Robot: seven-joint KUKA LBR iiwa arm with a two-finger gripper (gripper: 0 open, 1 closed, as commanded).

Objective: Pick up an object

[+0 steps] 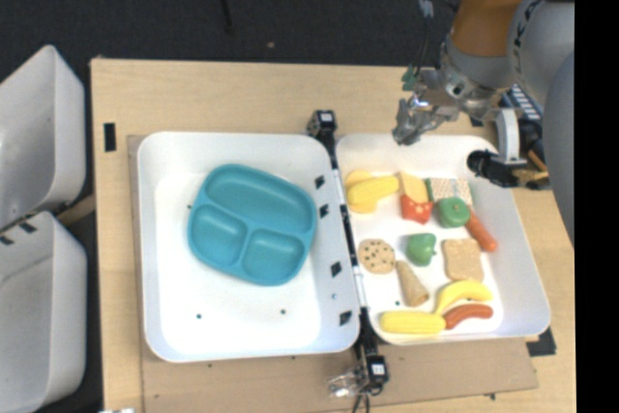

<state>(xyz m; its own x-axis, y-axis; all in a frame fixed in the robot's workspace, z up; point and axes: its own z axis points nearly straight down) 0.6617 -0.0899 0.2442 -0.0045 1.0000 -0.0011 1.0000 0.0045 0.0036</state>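
Grey and orange, the arm reached in from the right, and its hand hung over the far edge of the right bin, near that bin's far left corner. Whether the hand was open or closed, I could not tell; nothing showed in its grip.

Toy food crowded the bin just in front of it. Nearest lay a yellow piece by the left wall, then a red and yellow piece, a cracker, a green piece and a carrot. Further toward the near edge lay a cookie, a green pepper, a slice of toast, a cone, a banana, a sausage and a corn cob.

Black clips joined the two bins. A blue divided plate lay in the left bin. Both bins rested on the wooden counter.
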